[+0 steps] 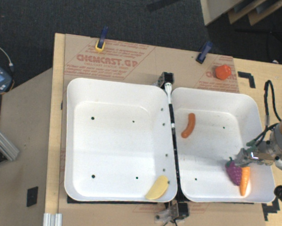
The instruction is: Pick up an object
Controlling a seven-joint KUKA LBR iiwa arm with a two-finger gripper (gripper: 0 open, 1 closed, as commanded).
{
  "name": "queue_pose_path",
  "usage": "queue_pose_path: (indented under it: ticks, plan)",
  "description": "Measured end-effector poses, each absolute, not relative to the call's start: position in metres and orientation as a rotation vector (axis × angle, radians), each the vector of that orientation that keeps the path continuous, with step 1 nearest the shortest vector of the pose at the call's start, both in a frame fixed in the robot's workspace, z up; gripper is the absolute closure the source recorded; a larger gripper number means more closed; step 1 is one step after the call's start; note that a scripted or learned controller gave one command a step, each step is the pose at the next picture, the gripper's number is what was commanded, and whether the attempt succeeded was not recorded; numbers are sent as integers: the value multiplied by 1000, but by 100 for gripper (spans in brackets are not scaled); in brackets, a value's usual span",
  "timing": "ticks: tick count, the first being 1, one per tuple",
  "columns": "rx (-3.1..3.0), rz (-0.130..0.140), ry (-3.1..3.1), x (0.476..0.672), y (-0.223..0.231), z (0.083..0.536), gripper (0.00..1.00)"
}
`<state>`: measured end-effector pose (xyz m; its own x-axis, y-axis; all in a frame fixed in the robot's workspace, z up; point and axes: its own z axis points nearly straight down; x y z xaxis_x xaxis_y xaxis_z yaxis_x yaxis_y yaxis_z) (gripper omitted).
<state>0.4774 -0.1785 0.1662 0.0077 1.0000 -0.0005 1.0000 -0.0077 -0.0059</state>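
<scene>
At the right edge of the frame you see the hand (pixel 241 158) reaching into the right white plastic bin (pixel 217 100), low over its lower right corner. Just below it lie a purple bunch of toy grapes (pixel 234 172) and an orange toy carrot (pixel 244 181), touching each other. You cannot tell whether the hand is spread or closed, and nothing shows gripped in it. An orange-red toy sausage (pixel 188 125) lies near the middle of that bin. In the left white plastic bin (pixel 79 128), a yellow toy banana (pixel 157 187) rests in the lower right corner. A small orange-red object (pixel 223 72) sits on the counter (pixel 151 61) above the right bin.
</scene>
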Motion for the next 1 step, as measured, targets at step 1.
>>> queue_pose_path:
  ticks: [1]
  plan:
    - [-2216, -1, -2229, 505, -109, 163, 100]
